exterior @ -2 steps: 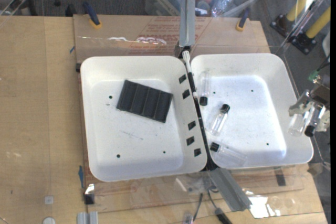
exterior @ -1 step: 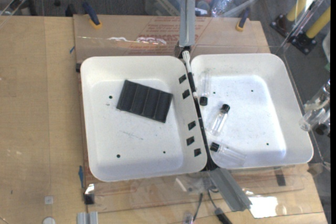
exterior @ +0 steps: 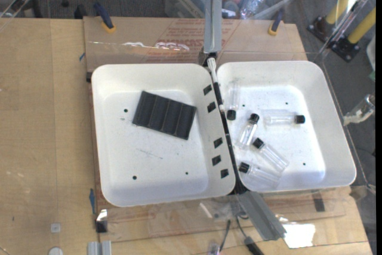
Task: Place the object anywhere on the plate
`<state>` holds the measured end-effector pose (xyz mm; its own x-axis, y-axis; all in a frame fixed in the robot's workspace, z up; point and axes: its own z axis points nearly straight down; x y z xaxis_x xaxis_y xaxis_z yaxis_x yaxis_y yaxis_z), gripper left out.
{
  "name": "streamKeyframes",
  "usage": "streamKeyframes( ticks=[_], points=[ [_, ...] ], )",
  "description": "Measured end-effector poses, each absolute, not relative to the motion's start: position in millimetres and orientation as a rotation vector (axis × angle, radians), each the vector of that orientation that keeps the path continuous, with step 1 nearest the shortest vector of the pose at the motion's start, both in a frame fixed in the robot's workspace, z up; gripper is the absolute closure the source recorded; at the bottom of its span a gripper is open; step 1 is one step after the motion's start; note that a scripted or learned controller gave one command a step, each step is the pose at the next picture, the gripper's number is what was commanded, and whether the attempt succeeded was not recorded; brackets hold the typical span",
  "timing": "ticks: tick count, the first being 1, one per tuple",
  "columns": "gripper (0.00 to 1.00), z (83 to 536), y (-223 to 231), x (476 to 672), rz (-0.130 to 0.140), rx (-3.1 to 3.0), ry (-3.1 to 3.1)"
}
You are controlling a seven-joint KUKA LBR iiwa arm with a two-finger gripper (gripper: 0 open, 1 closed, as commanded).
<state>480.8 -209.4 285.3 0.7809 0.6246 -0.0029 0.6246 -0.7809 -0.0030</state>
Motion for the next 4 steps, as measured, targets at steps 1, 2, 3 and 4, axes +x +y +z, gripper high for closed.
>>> streamKeyframes(
  ticks=[1,2,3,4],
  points=[
    [1.0,294.5,-209.1,481.1,0.009,-2.961,-1.044],
    [0.0,294.2,-208.5,481.3,0.011,-2.96,-1.045],
    [1.0,303.4,-208.4,481.6,0.014,-2.959,-1.049],
    [0.0,303.3,-207.9,481.8,0.015,-2.958,-1.05]
  ],
)
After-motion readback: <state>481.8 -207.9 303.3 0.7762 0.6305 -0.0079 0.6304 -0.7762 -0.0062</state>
